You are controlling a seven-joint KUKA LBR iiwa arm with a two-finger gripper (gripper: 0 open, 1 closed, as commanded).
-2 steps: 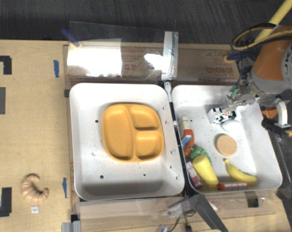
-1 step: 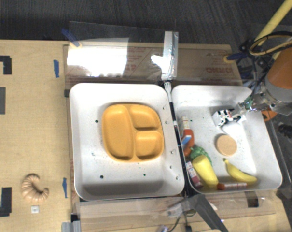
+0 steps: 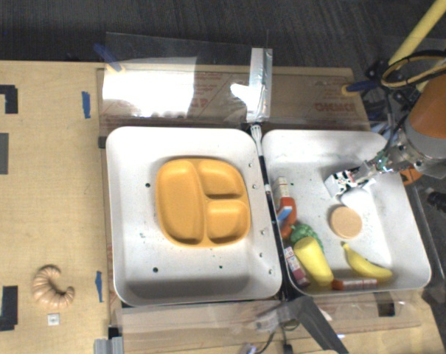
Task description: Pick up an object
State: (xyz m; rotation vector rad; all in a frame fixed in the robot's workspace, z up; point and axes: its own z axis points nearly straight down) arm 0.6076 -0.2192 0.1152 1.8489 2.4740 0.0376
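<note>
**binwatcher:** Orange band's cut off at the right edge, so most of the arm [image 3: 429,124] is out of frame. The pincer [image 3: 348,181] sits low in the right bin [image 3: 399,220], too small and blurry; can't tell whether anything's gripped.

**kuka_fan:** Count: two bins, one yellow tray [image 3: 203,200] in the left bin [image 3: 134,212]. Right one has one banana [image 3: 366,264], one tan disc [image 3: 346,222], one yellow pepper [image 3: 313,260], plus a jumble against the divider I can't separate.

Light: even, bright overhead illumination is seen across both bins.
Glare: strong white reflection is thrown off the clear plastic sheet [image 3: 164,87] behind the left bin [image 3: 127,198].
Shadows: soft, short ones are cast under the yellow tray [image 3: 202,201].
Sharpness: mild softness throughout; small items are poorly resolved.
</note>
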